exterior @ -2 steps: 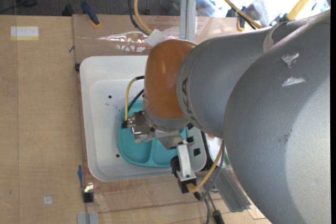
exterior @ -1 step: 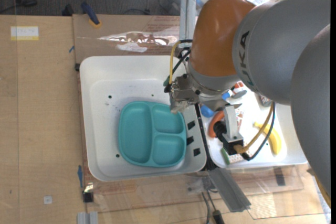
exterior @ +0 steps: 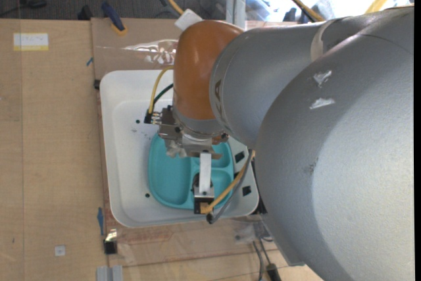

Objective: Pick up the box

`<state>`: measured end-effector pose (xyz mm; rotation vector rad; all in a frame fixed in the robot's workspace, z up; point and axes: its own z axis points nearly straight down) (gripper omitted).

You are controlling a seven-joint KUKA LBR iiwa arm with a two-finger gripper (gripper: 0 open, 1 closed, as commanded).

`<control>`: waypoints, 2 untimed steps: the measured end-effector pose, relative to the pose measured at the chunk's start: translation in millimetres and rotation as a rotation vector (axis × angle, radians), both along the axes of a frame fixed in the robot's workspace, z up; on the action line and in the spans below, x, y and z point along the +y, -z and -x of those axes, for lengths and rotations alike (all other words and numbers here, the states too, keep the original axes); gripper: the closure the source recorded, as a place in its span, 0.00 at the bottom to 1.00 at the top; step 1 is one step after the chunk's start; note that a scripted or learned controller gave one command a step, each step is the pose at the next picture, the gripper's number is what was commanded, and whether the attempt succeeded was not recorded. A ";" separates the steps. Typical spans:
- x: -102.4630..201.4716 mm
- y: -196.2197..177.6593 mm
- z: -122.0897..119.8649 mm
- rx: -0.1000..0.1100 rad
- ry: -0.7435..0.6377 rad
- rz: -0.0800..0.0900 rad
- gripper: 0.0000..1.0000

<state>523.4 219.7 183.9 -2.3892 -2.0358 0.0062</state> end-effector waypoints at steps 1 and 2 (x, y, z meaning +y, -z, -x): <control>5.4 29.4 45.6 0.001 0.252 0.001 1.00; -55.1 -27.3 -30.7 -0.007 -0.281 -0.001 1.00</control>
